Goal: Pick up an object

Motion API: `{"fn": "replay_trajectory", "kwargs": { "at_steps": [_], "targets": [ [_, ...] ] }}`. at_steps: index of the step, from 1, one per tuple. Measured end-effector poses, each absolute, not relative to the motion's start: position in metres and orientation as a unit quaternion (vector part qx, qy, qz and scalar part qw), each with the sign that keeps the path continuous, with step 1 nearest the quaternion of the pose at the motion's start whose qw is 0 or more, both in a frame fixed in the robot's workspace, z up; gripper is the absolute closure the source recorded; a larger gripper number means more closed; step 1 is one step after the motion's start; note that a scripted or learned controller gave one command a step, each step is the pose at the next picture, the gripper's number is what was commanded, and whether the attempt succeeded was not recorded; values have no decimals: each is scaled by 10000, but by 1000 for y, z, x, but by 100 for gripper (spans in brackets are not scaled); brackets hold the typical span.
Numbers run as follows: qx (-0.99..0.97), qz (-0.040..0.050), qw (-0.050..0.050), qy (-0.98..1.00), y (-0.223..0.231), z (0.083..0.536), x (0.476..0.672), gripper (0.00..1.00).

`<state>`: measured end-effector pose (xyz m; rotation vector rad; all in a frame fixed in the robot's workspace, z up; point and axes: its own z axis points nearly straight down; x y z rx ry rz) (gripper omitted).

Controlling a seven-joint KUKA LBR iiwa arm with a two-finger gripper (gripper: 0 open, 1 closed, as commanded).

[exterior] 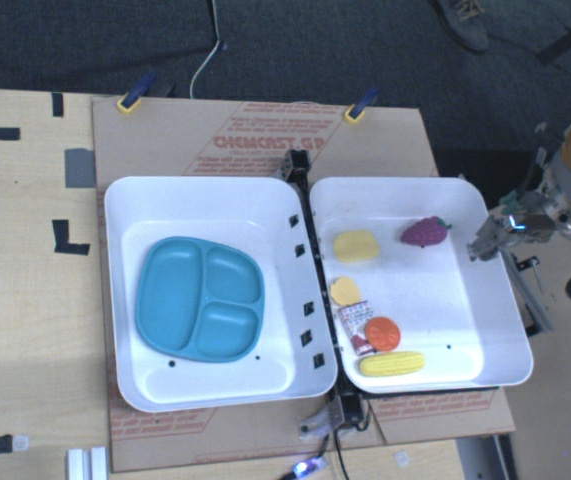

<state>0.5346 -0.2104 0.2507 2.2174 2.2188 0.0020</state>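
Corn (392, 364) at right bin (465, 268) front | pincer (487, 240) over far rim, blurred, grip unreadable

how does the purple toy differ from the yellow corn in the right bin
The purple toy is dark, bumpy and rounded, like a grape bunch; the yellow corn is long and slim. The purple toy sits alone near the bin's far right side, while the corn lies along the near wall, close beside an orange ball. Both are small play foods lying in the right bin.
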Motion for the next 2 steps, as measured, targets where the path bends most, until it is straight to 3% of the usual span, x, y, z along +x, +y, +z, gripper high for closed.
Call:
{"fn": "replay_trajectory", "kwargs": {
  "at_steps": [2],
  "targets": [
    [7049, 4, -4, 7093, -118, 248, 579, 100]
  ]
}}
